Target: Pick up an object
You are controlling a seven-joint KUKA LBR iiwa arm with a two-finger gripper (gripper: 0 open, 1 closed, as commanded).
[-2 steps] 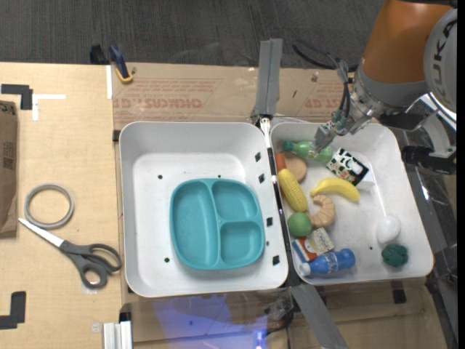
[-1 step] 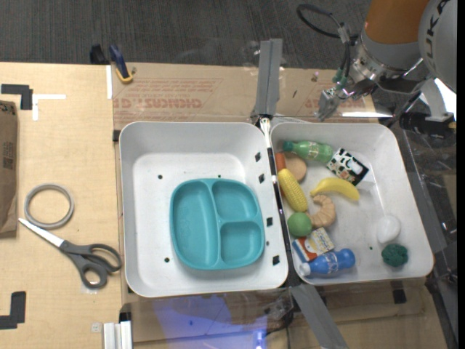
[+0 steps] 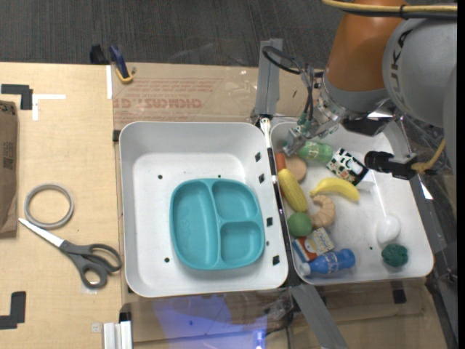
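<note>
Pick not yet made; gripper low over the far end of the right bin.

Grey arm with orange band reaches in from the right; two-finger gripper (image 3: 309, 128) hangs at the back-left of the right white bin (image 3: 414, 217), just above a pale green bottle-shaped item (image 3: 317, 151). Whether it is spread or pinched: cannot tell, tip too cluttered. Nothing visibly lifted. Objects all lie in the bin: yellow corn cob (image 3: 292, 190), yellow banana (image 3: 336, 188), blue plastic bottle (image 3: 330, 262), white egg-like ball (image 3: 388, 229), dark green ball (image 3: 394, 254). Left white bin (image 3: 138, 195) holds a teal divided plate (image 3: 216, 224). Judgement: approach stage only; grasp and lift remain.
</note>
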